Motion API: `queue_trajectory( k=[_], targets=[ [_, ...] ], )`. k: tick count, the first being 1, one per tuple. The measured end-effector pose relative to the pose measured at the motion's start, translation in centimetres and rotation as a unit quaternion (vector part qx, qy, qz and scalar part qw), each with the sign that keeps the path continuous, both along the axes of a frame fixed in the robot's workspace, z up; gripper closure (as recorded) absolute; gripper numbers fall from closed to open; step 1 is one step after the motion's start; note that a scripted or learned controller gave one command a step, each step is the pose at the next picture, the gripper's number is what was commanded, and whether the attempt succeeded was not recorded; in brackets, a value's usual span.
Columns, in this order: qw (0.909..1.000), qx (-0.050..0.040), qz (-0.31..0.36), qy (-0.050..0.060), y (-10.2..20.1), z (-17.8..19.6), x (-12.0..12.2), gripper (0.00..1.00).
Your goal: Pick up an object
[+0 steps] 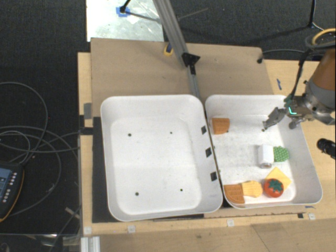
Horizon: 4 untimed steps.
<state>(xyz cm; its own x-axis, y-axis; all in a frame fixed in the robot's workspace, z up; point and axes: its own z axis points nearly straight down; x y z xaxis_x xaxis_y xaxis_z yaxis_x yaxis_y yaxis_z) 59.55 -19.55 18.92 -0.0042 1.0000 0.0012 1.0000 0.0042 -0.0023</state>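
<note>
The right bin [247, 105] holds several small things. An orange square piece [220, 125] lies near its left wall. A white cylinder [266, 155] and a green knobbly piece [281, 154] lie side by side at mid right. At the front edge sit an orange waffle piece [234, 193], a yellow piece [252, 189], a red tomato [273, 188] and a yellow wedge [282, 176]. My gripper [279, 123] hangs over the bin's back right part, above and behind the white cylinder, open with nothing between its fingers.
The left bin [113, 140] stands beside the right one, joined by black clips [208, 151]. A grey pole [173, 25] slants in from the top toward the bins' shared back corner. Cables lie on the floor at left.
</note>
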Motion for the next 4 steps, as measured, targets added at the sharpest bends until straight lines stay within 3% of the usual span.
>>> queue_trajectory(
  k=[1, 3, 4],
  targets=[
    [1.0000, -0.0009, 0.001, -0.002, 0.0, 0.2, 0.1, 0.00],
    [1.0000, -0.0005, 0.000, 0.000, 0.4, -10.0, 0.5, 0.00],
    [1.0000, -0.0013, 0.001, -0.003, 0.3, -8.7, 0.7, 1.00]
  ],
)
